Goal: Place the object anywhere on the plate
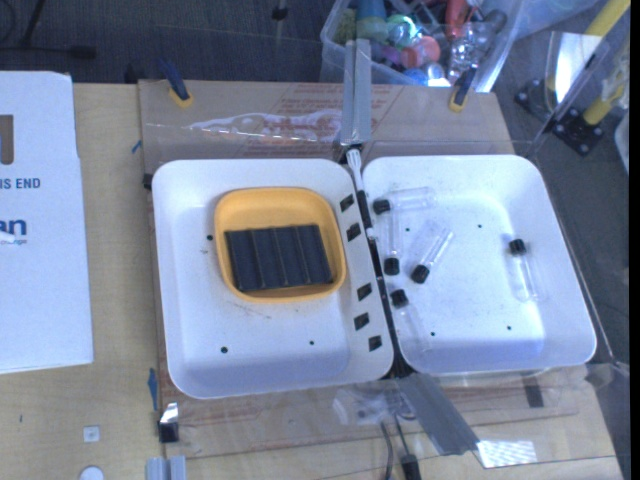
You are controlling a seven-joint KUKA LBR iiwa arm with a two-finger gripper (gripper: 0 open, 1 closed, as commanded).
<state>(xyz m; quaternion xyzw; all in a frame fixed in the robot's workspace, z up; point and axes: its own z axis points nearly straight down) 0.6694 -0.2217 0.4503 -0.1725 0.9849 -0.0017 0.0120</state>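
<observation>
I see a dark ridged block [279,257] lying flat on the yellow plate [228,211] in the left bin [180,298] — clear capped vials [430,253] scattered in the right bin [560,298].

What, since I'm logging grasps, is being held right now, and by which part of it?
Nothing is held: the dark ribbed block lies on the yellow plate, the clear vials loose in the right bin.

Only readable text is on the white box [40,218] at the left of my counter: "S END" in dark capitals, cut off at the frame edge, and below it larger blue letters "an", also cut off. Nothing else legible anywhere in view.
</observation>
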